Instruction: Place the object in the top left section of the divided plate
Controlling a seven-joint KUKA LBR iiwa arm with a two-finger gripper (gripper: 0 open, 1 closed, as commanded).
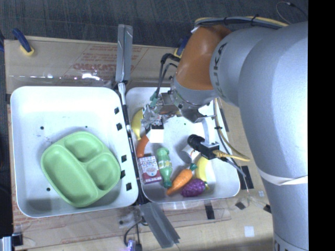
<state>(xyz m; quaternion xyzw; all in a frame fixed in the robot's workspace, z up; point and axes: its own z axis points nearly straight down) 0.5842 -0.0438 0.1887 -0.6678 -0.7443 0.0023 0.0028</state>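
On my screen the left bin (21,140) carries the green plate (78,169), which lies askew toward the bin's near edge. Nothing lies in any of its three sections. Because it is turned, "top left" is open to doubt. I take it to be the section nearest the bin's far edge, and a wrong reading there would put the drop in the wrong hollow.

All the candidate things lie in the right bin (226,178). Along its left wall are a banana (136,123), a small carrot (142,146) and a red carton (149,170). Beside these are a white block (156,136) and a green bottle (164,165). A big carrot (181,179) and purple grapes (193,187) lie by the near edge.

The gripper (153,115) is low over the far left corner of that bin, just beside the banana and the block. From this angle I cannot tell how wide it stands or whether it has anything.

The pieces are crowded together and close to the wall. I judge that a grab could pinch two at once, or jam against the wall. A rounded toy could also slip out as it is carried over the wall between the bins.

Red print runs across the cardboard sheet (104,59) beyond the bins, too faint to read. The carton's label is too small to read.
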